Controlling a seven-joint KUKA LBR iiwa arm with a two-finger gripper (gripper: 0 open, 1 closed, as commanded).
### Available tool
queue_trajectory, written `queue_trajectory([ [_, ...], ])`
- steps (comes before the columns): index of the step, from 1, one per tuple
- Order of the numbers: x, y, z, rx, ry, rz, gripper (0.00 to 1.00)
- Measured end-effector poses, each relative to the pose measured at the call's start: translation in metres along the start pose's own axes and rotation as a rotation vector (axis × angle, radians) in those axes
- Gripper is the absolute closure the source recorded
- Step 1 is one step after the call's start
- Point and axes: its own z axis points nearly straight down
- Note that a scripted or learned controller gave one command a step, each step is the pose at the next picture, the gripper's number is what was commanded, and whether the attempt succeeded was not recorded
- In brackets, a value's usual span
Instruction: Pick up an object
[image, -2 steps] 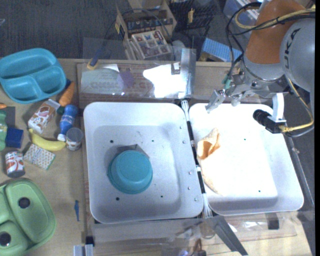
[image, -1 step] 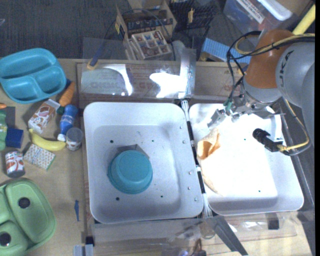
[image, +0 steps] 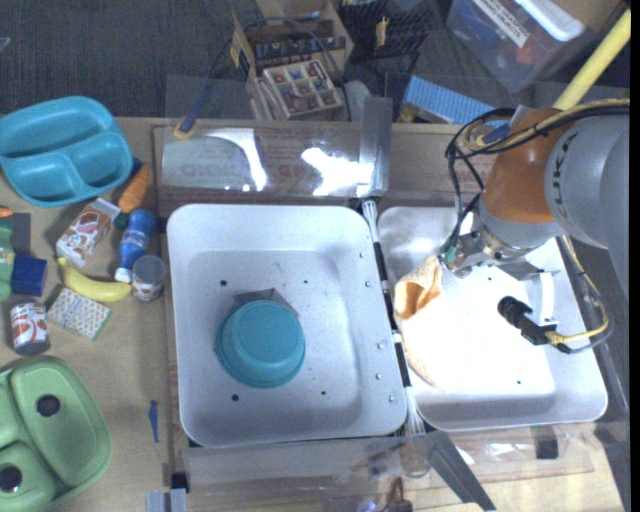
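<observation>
Camera view: arm enters from right, orange band above wrist, over right bin (image: 580, 400). Gripper (image: 462, 252) low near that bin's back-left corner, just beside orange-yellow cloth (image: 418, 290) lying against bin's left wall. Cannot tell if gripper is released or clenched. Left bin (image: 200, 250): teal bowl (image: 262, 343), upside down, near front-left. Worktop left edge: banana (image: 92, 283), blue bottle (image: 133, 240), teal tray (image: 62, 150).

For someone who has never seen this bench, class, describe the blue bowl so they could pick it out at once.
Find the two white bins side by side and take the left bin. Near its middle, toward the front, a round bowl sits upside down. It is teal blue, unlike the orange-yellow cloth in the right bin.
</observation>
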Motion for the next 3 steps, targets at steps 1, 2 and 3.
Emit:
queue_trajectory([
  [1,-0.009,0.045,0.001,0.003,0.000,0.030,0.00],
  [2,-0.010,0.002,0.000,0.002,0.001,0.022,0.00],
  [3,-0.002,0.026,0.001,0.000,-0.001,0.042,0.00],
])
